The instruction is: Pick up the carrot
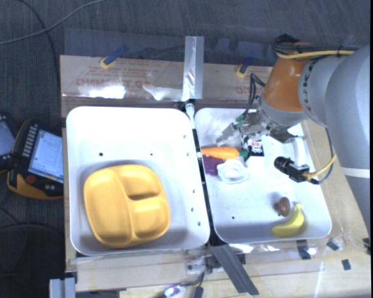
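Over right bin, gripper (245,143) beside carrot (219,153)

Tool (245,146) just beside carrot (220,152) in right bin (317,222); yellow tray (125,203) in left bin (87,120).

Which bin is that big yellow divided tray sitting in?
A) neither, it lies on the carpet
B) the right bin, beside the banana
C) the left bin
C: the yellow divided plastic tray lies in the left shallow white bin, while the yellow banana lies in the right one.
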